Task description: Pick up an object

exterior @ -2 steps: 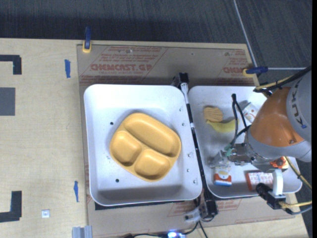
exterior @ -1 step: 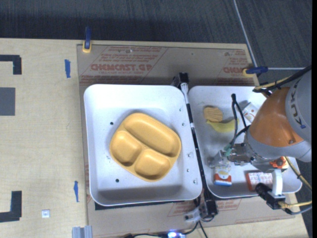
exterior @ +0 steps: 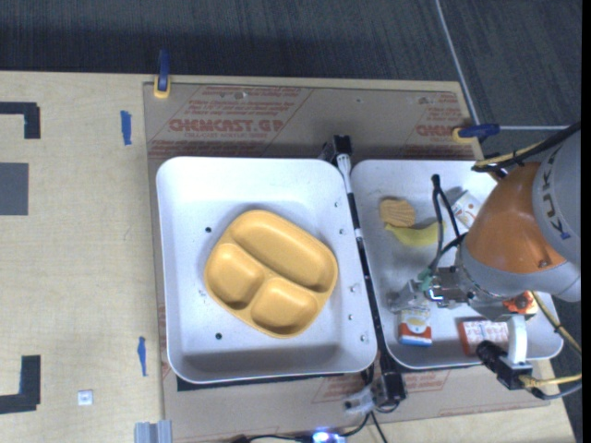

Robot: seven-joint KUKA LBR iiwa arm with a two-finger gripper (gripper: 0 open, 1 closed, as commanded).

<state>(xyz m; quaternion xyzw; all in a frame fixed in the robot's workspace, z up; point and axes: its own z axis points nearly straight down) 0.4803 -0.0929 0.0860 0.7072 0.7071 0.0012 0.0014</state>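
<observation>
Arm reaching down into the right bin among small items.

The grey arm with its orange band [exterior: 513, 224] is leaning in from the right over the right bin [exterior: 369, 181], and its gripper [exterior: 427, 289] is hanging low near that bin's front half; whether the fingers are wide or narrow, I cannot tell. A small white carton with red and blue print [exterior: 415, 327] is lying just in front of the gripper, near the bin's front edge, apart from it as far as can be seen. A red and white packet [exterior: 482, 332] is lying beside it toward the front right corner. A round tan cookie [exterior: 398, 212] and a yellow banana-like piece [exterior: 416, 235] are sitting toward the back. The left bin [exterior: 175, 192] is carrying a yellow three-compartment tray [exterior: 270, 271] at its middle on the counter [exterior: 74, 247].
</observation>
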